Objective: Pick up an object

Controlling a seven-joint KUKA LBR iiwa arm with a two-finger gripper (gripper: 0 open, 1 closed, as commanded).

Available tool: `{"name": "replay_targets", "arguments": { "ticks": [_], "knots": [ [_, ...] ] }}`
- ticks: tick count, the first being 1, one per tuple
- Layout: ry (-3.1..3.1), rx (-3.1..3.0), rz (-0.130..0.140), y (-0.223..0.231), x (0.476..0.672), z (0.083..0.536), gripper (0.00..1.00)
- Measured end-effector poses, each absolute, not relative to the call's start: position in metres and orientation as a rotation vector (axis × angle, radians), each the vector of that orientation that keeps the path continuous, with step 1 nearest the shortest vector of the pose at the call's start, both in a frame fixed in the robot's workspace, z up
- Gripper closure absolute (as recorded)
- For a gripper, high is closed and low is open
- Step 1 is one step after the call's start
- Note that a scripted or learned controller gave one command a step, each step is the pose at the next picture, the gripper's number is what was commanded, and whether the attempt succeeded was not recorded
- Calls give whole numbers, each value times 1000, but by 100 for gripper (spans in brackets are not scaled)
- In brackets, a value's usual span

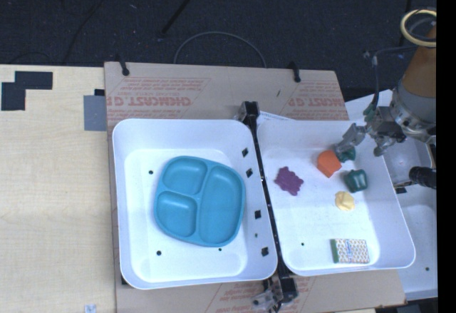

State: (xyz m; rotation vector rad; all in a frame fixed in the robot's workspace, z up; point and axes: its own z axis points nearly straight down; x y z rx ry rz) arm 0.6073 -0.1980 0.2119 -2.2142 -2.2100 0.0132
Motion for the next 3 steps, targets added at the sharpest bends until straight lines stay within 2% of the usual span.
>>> {"name": "replay_targets", "arguments": {
  "ticks": [1,2,3],
  "knots": [
    [-2220,-2220,2,-198,610,220,0],
    [-2223,-2213,5,-196,618,173,0],
    [-2218,-2217,5,-201,609,119,0]
  ]
}}
